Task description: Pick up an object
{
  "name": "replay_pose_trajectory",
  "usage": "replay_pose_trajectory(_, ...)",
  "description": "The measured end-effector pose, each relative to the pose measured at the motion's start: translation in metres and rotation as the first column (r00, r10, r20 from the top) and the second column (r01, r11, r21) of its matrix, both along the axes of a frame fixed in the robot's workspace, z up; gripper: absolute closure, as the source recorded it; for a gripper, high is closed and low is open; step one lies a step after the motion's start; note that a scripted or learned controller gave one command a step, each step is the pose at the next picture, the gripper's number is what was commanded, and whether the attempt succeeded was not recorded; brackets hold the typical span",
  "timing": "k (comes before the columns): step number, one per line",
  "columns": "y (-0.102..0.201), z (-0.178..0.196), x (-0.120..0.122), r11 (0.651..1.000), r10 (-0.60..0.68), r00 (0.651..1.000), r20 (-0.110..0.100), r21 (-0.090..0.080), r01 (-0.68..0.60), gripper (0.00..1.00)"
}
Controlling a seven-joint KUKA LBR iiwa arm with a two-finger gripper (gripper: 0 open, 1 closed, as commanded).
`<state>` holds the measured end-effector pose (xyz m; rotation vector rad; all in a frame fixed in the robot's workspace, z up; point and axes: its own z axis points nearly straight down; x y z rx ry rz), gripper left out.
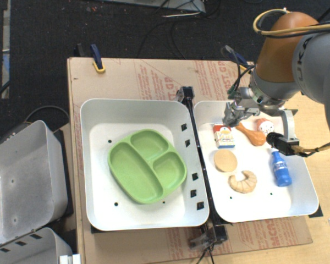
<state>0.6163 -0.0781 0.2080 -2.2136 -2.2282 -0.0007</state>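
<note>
Red-and-white carton [225, 136], label print unreadable

left bin [93, 147] — green divided plate [147, 165] | grey tub [22, 180] beside bench — yellow clamp [99, 66]

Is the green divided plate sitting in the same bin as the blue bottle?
No. The green divided plate lies in the left bin, while the blue bottle lies in the right bin.
</note>
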Motion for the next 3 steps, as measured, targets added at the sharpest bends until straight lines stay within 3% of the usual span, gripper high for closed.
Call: replay_pose_trajectory(3, 0.145, 0.019, -0.01, 1.0, 0.001, 1.0, 0.001, 0.0, -0.001, 1.0)
